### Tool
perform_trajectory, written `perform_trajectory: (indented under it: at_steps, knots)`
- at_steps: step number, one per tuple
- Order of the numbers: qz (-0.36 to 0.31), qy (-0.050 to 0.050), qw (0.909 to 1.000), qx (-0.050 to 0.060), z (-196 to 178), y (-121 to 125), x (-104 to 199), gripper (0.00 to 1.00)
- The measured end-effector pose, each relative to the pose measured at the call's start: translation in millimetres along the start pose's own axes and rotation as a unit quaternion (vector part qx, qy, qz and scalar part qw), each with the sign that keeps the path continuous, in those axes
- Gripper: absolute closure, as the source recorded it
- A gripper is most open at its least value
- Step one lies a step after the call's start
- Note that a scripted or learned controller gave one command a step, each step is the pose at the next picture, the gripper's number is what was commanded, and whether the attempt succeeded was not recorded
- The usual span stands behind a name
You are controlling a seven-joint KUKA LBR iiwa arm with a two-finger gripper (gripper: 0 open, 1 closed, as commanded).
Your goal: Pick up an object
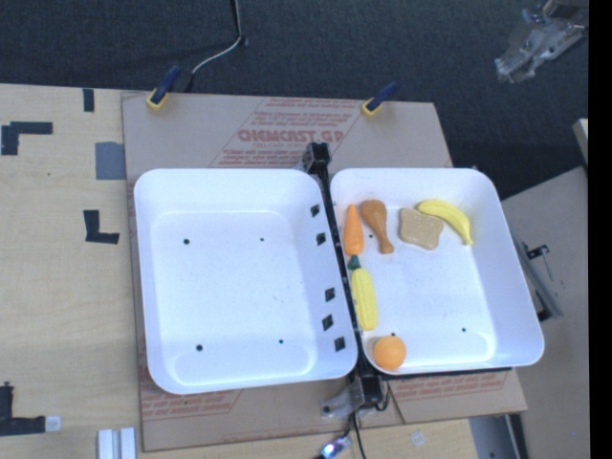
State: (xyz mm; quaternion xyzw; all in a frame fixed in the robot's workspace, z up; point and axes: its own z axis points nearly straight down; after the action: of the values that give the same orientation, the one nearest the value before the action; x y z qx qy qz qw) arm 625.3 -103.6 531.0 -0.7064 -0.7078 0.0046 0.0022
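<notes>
End effector sits high in the top-right corner of the camera view, over the dark floor area beyond the worktop, well apart from both bins. It's blurred and pale against the background; can't tell whether it's open or closed, and nothing visible is held in it.

All candidate objects are in the right-hand shallow white plastic bin. From the end effector they lie down and to the left in the view.

- Yellow plastic banana: nearest to the end effector, near the bin's far right corner, curved, long axis running diagonally from upper left to lower right. Touching or just overlapping the tan toy bread slice on its left.
- Brown toy chicken drumstick: just left of the bread, long axis roughly along the bin's depth, slightly tilted.
- Orange toy carrot: tight against the divider wall, long axis parallel to it.
- Yellow toy corn cob: below the carrot, also hugging the divider, same axis.
- Round orange toy fruit: in the near-left corner against the rim.

The left-hand white bin has no objects in it.

My read: reach hasn't begun. The banana is the shortest travel but crowded by the bread. The carrot, corn and orange are all hard against walls, so finger clearance looks poor. The drumstick looks like the cleanest target, with the grip closing across its long axis.
</notes>
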Motion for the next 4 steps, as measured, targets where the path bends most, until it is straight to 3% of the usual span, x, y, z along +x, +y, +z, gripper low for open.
perform_trajectory:
  at_steps: [1,2,3,4]
  knots:
    - [-0.002,0.002,1.0000,-0.003,-2,-63,66,1.00]
    - [-0.004,0.002,1.0000,0.000,25,-88,149,1.00]
    - [-0.004,0.002,1.0000,-0.003,-2,-98,218,1.00]
    - [-0.004,-0.001,1.0000,0.004,105,-139,290,1.00]
